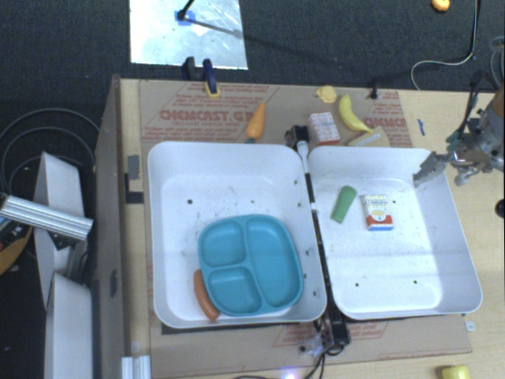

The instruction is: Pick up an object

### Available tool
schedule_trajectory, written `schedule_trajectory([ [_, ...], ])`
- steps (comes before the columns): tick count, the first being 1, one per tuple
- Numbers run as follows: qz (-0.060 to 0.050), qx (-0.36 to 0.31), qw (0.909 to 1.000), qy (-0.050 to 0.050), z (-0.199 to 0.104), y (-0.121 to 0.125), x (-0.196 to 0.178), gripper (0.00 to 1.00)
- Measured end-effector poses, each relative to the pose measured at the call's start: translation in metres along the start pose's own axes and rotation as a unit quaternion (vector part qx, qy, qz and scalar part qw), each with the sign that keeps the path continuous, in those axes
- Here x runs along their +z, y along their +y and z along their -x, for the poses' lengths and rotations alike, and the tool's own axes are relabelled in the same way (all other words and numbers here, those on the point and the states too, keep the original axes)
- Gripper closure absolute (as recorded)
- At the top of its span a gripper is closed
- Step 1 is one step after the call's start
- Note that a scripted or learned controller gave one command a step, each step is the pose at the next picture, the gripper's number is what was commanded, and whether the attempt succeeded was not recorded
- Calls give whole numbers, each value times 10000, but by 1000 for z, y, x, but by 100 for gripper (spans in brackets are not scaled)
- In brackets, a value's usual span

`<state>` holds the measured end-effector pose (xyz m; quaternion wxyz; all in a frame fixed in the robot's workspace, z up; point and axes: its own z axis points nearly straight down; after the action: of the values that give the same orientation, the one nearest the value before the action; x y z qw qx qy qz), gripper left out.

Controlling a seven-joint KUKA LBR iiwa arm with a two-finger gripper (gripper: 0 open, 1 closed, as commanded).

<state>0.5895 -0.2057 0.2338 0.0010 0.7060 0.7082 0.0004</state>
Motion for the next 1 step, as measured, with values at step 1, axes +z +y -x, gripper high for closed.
schedule_trajectory([
  [1, -21, -32, 10000, 19, -60, 29, 79, 0],
])
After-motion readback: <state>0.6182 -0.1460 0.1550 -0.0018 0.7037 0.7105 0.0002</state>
